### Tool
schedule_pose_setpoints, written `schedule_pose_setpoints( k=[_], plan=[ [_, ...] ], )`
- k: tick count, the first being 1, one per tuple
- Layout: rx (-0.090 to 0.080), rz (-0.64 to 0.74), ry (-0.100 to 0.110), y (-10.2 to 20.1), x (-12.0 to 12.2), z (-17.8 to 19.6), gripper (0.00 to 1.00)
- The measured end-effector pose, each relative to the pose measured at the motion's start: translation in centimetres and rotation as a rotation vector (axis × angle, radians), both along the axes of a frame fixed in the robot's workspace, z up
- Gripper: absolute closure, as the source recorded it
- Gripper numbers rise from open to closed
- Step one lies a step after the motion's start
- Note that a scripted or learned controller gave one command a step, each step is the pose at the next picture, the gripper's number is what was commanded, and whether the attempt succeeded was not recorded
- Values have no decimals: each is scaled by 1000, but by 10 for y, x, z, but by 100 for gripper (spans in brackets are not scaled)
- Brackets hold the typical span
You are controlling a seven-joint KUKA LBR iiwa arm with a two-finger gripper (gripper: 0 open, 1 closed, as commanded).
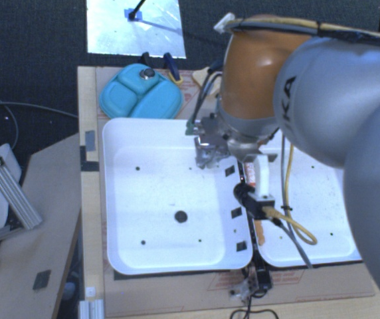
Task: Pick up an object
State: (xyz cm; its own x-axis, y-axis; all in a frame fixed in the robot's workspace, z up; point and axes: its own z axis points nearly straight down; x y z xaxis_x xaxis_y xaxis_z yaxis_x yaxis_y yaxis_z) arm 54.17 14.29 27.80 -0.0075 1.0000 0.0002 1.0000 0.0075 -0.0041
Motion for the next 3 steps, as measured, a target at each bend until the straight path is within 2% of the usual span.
schedule_pose_setpoints(
  k=[1,2,3],
  plan=[
    [-3,-8,2,-1,33,-105,100],
    [1,-2,-10,10,106,-137,100],
    [0,-9,-7,-16,128,-196,100]
  ],
)
